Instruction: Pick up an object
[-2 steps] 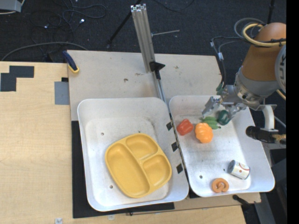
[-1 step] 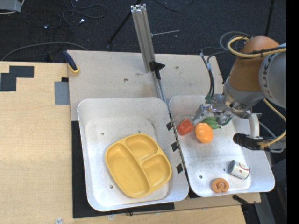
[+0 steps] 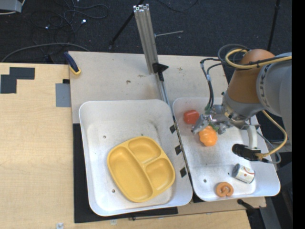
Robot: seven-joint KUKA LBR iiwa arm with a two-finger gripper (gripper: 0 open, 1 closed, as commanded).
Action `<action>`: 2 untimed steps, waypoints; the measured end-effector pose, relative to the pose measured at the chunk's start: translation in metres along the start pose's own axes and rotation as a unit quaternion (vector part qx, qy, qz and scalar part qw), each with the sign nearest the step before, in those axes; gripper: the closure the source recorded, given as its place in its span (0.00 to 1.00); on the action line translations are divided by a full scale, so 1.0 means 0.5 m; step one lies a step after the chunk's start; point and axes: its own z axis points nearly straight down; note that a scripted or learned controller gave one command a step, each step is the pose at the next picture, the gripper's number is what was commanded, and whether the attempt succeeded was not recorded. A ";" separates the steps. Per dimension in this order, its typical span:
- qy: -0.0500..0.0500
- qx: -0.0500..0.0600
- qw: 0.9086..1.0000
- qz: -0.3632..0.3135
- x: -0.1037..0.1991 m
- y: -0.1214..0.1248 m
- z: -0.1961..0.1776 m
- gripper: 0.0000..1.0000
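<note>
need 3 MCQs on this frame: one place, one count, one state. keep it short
1. Where does the yellow divided tray lie?
A. in the left bin
B. in the right bin
C. on the wooden bench top

2. How many compartments does that tray have?
A. two
B. three
C. five

3. How does the end effector stand relative to the orange ball?
A. far off, over the left bin
B. right at the ball, in the right bin
C. raised above the bench, outside both bins

Key:
1. A: the yellow divided tray rests on the floor of the left bin.
2. B: ridges split it into three wells.
3. B: the end effector sits just above the orange ball in the right bin, with a red block to its left; whether it grips the ball is unclear.
</note>
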 end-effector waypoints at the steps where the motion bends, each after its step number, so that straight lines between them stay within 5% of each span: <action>1: -0.001 -0.005 1.000 0.001 -0.002 0.005 -0.029 1.00; 2: -0.001 -0.005 1.000 -0.001 0.002 0.004 -0.115 1.00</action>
